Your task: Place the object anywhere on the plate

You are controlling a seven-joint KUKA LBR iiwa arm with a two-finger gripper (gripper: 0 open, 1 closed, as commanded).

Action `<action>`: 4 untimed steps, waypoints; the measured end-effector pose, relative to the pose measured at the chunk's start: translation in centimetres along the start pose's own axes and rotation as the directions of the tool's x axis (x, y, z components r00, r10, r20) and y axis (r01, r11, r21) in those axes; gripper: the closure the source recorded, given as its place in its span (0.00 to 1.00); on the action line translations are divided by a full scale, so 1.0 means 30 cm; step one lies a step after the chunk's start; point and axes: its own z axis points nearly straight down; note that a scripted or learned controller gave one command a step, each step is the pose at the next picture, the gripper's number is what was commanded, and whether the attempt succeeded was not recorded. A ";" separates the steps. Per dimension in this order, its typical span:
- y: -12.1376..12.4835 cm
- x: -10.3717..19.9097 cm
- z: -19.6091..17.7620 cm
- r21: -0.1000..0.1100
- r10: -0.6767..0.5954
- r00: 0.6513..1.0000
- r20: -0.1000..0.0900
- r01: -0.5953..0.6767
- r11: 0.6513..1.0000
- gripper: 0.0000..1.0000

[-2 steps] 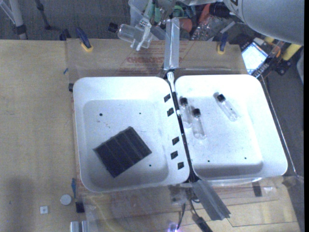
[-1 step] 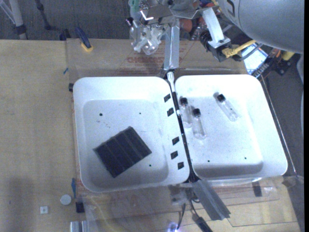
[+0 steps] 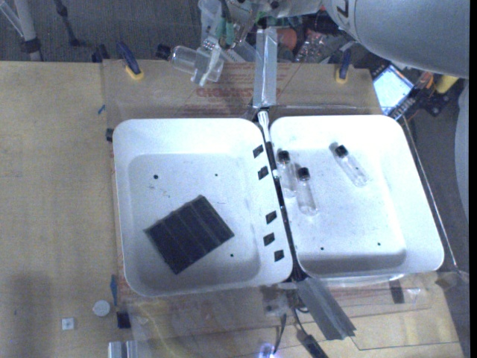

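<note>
Above the far rim of the left bin (image 3: 119,200): your claw (image 3: 211,54) hangs there, and a clear vial (image 3: 190,60) shows between its fingers, lying roughly level, well above the worktop (image 3: 52,200).
Claw state: closed onto that vial, as far as you can see; the far fingertip is blurred.
Plate: dark, square, ribbed plate (image 3: 189,233) on the left bin's floor, toward the near side.
Right bin (image 3: 425,215): three more clear vials with black caps (image 3: 350,164) (image 3: 305,191) (image 3: 286,171).
Handling: likely light, stiff, smooth and slippery; it may roll on landing.
Hold: grip across the mid-body, not the cap.
</note>
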 end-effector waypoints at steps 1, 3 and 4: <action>0.015 0.066 -0.075 -0.003 -0.683 0.730 0.005 0.683 0.730 1.00; -0.060 -0.044 -0.117 0.007 -1.000 0.000 0.018 1.000 0.000 1.00; -0.058 -0.047 -0.159 0.011 -1.000 0.004 0.029 1.000 0.004 1.00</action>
